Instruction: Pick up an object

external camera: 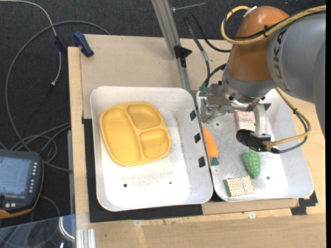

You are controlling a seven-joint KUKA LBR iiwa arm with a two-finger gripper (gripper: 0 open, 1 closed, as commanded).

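My gripper (209, 109) hangs below the orange wrist band over the right bin's (289, 185) upper left corner, close to the wall between the bins. An orange carrot (210, 142) with a green tip lies just below the gripper, along the bin's left wall. A pink-and-white packet (244, 121) lies to the gripper's right, partly under the arm. Lower in the same bin sit a bumpy green object (252, 164) and a small patterned tan box (239, 186). I see nothing held in the gripper.
A yellow three-compartment plate (135, 133) lies in the left bin (155, 190). A metal pole (168, 19) slants up from between the bins. A black cable plug (251, 138) and a yellow hose trail off the arm over the right bin.
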